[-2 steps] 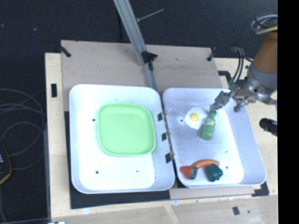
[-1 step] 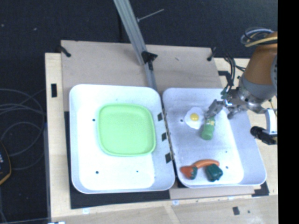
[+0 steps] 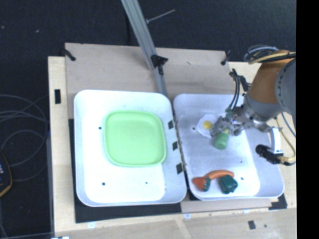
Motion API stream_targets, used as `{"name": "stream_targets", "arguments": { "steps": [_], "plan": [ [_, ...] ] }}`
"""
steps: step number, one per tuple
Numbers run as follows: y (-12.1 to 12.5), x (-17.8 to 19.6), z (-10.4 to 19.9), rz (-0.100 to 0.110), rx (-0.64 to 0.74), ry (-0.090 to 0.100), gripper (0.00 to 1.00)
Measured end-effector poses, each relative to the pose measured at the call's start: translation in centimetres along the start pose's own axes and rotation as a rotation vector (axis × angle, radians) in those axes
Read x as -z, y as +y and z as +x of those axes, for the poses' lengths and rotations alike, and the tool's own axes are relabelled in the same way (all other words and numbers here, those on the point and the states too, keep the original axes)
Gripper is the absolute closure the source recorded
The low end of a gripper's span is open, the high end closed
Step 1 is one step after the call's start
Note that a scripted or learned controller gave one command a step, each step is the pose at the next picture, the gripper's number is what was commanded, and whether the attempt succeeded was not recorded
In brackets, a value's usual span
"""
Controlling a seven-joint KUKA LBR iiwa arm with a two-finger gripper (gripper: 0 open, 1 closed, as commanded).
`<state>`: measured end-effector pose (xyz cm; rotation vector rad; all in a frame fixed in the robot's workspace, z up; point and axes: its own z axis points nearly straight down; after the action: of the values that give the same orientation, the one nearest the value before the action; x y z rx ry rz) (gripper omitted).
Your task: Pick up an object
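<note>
The right bin [image 3: 249,108] holds several small objects. A green cylinder [image 3: 221,141] lies near its middle, with a yellow piece on a white scrap [image 3: 205,125] just to its left. My gripper [image 3: 227,127] reaches in from the right and hangs right over the top end of the green cylinder, so close that contact is unclear. Along the bin's front lie an orange and red carrot-like toy [image 3: 212,177] and a teal lump [image 3: 229,184].
The left bin [image 3: 89,178] carries a light green square plate [image 3: 134,138]. A grey pole [image 3: 142,31] slants up from between the bins at the back. The arm's orange band [image 3: 266,83] and its cables overhang the right bin's right side.
</note>
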<state>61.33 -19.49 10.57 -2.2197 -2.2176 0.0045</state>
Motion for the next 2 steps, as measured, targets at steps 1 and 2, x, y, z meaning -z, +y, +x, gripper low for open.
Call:
{"name": "stream_targets", "arguments": {
  "steps": [1,2],
  "plan": [
    [0.2,1.4,-0.1,-0.007,-0.001,-0.001,1.0],
    [0.6,7.7,0.2,-0.011,0.001,-0.002,1.0]
  ]
}}
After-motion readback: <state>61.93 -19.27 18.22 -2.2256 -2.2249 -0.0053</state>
